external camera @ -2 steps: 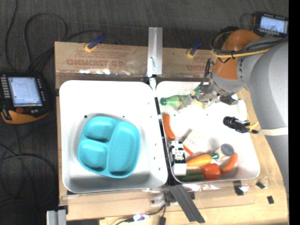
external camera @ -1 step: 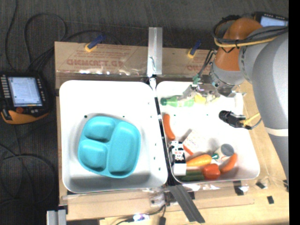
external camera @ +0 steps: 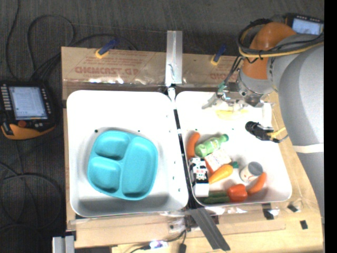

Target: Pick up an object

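A dark grey carpeted floor (external camera: 42, 194) strewn with black cables surrounds the brown desk (external camera: 121, 67), and a black handheld control pendant with a lit screen (external camera: 25, 107) lies on the floor at the left edge of the frame. Two blue-and-yellow clamps (external camera: 105, 48) sit on the desk's upper edge. At the centre, a shallow white left bin (external camera: 79, 109) and a shallow white right bin (external camera: 276, 165) stand side by side, touching along their inner rims. The left bin holds a turquoise plastic plate with three compartments (external camera: 122, 164). The things to pick are crowded in the lower part of the right bin: a green plastic bottle with a white label (external camera: 210, 144) lies on its side just beside a slim orange toy vegetable (external camera: 192, 143). Below them are an orange toy carrot (external camera: 221, 173), a small black-and-white carton (external camera: 199, 170), a round grey-topped piece (external camera: 253, 170), a red rounded toy (external camera: 237, 192) and a dark green long toy (external camera: 215, 198). The grey arm with its orange band (external camera: 266, 41) reaches in from the upper right. Its end effector (external camera: 229, 96) hangs over the right bin's upper part, apart from the pile. Whether it is apart or together I cannot tell.
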Controlling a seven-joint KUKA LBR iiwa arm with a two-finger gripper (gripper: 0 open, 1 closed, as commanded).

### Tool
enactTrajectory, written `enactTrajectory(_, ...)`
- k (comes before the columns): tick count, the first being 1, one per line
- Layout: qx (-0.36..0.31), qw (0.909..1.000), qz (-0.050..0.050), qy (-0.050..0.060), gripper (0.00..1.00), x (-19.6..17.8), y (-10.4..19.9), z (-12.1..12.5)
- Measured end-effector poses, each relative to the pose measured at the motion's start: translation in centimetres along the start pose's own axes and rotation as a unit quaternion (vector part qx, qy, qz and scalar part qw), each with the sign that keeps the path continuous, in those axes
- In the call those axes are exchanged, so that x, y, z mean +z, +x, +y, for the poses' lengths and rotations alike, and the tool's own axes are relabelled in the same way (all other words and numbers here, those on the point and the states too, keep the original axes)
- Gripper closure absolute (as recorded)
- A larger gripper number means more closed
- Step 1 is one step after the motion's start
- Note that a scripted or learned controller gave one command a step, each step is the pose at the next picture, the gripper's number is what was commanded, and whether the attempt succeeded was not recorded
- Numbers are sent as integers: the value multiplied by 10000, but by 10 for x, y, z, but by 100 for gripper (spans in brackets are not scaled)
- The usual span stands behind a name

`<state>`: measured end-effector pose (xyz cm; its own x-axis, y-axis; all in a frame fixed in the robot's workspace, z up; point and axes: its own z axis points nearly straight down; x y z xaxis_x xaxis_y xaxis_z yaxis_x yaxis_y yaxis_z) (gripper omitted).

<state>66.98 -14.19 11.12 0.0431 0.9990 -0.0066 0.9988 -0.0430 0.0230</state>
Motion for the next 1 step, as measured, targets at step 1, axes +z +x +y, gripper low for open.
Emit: enactTrajectory(1,977,9951,1,124,0,-71,-16,1)
